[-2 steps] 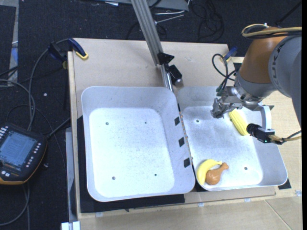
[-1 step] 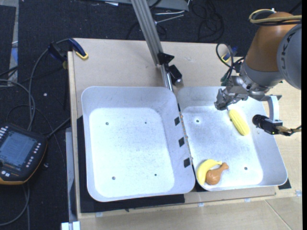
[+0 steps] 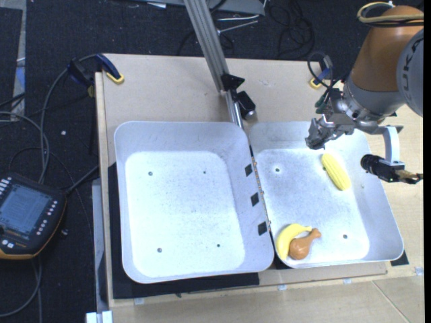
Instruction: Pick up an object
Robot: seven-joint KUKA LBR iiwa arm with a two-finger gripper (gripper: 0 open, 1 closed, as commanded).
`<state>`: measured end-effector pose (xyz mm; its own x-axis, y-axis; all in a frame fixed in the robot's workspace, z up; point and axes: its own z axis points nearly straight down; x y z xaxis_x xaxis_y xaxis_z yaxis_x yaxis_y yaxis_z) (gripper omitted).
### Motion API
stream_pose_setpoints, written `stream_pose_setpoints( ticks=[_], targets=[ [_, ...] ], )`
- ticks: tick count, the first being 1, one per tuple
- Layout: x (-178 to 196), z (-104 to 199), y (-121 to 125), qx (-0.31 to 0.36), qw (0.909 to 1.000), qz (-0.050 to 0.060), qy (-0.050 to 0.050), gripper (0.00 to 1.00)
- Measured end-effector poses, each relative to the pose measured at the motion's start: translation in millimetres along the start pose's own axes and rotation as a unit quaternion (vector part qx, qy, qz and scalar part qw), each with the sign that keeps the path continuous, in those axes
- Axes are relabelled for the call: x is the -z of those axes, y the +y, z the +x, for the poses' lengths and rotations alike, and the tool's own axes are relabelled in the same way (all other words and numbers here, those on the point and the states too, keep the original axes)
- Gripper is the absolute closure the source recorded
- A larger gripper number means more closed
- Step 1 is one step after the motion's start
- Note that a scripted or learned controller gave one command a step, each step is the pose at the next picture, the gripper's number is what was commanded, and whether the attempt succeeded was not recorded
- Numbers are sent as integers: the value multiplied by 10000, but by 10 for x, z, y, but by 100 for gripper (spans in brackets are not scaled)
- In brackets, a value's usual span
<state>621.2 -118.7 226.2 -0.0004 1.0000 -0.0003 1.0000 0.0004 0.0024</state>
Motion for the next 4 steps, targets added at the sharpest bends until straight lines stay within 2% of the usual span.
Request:
stream_pose_setpoints(
  ticks=[1,2,3,4],
  targets=[
    [28,473,-11,19,10000,9,6,100],
    [62,909,-194,18,10000,9,7,100],
    [-24,1472,-328,23,10000,18,6,100],
    [-29,1921,-366,20,10000,12,6,100]
  ],
)
